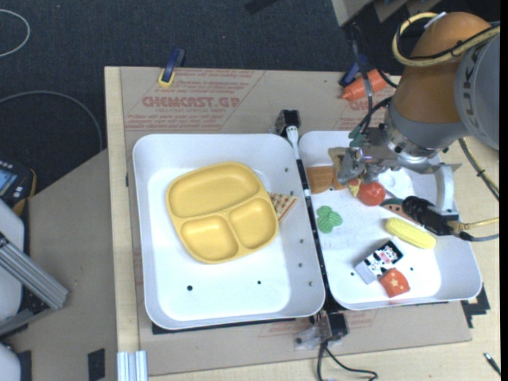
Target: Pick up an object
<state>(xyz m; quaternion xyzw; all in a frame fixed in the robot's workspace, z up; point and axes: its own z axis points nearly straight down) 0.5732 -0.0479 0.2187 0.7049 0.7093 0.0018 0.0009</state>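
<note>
Camera view: gripper is low over the back of the right bin.
Claw state: can't tell how wide it stands or whether it has hold of anything.
Red tomato: just below-right of the claw, on the bin floor.
Brown piece: just left of the claw.
Green leaf: nearer the front.
Yellow corn: off right.
Left bin: yellow divided plate inside.

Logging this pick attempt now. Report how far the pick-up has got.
Done: the gripper is down in the right white bin, beside the small red tomato-like ball. In hand: nothing visibly held. Left: grasping and lifting; the yellow corn cob and green leafy piece lie in the bin.
</note>
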